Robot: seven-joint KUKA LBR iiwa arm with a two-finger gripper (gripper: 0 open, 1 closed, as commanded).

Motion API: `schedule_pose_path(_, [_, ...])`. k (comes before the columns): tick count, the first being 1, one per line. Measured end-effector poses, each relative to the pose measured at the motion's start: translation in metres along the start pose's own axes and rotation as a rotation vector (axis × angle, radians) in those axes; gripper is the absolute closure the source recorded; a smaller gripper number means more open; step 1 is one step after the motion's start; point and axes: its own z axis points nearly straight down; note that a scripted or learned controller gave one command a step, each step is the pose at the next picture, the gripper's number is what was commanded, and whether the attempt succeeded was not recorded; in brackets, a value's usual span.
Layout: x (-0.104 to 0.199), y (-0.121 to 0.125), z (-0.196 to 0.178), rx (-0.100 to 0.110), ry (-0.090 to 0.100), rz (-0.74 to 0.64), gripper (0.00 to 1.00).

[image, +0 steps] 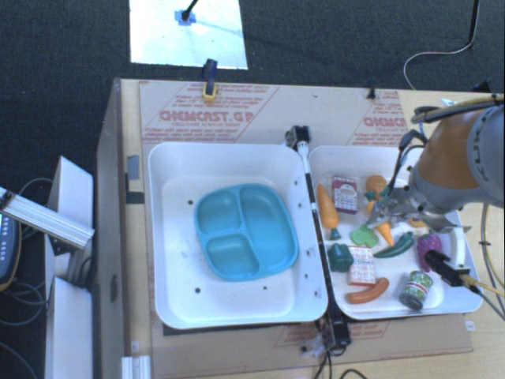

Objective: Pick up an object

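Down in the right bin (473, 302), the jaws (384, 212) hang just above a small carrot (385, 232); whether they are parted is unclear.

— What is lying in the right bin (341, 309)?

— Toy food. A long carrot (327, 206) is lying along its left wall, with a red-and-white box (345, 194) just beside it. A small carrot (384, 231) is sitting mid-bin, touching a green leafy piece (364, 237) and a dark green pepper (394, 246).

— And toward the near edge?

— A sausage (368, 291) is lying flat there, a can (415, 289) is standing tilted beside it, and a purple piece (428, 247) is resting near the right wall.
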Motion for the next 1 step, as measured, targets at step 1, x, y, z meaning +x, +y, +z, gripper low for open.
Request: schedule_pose_path(1, [0.1132,0.0361,-0.087,0.005,0.002,-0.003,1.0])
